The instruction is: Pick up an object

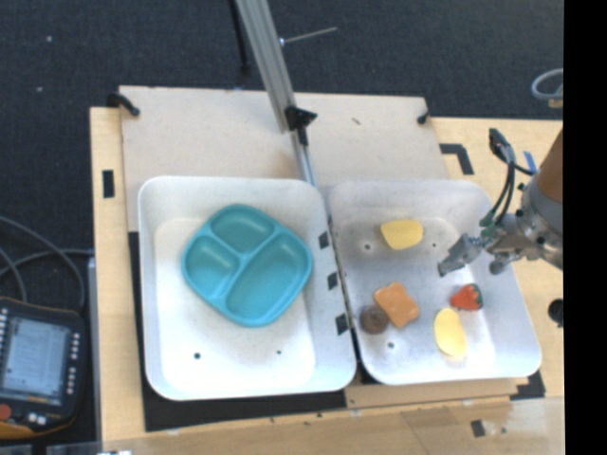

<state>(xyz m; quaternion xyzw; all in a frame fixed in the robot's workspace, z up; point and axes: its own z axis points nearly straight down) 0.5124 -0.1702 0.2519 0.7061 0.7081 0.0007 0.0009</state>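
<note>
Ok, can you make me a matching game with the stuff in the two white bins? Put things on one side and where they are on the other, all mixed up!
Things:
1. blue plate
2. red toy
3. brown ball
4. gripper

Places:
A. right bin, touching the orange block
B. above the red toy, over the right bin
C. alone in the left bin
D. right bin, just above the long yellow toy

Pairs: 1-C, 2-D, 3-A, 4-B
</note>
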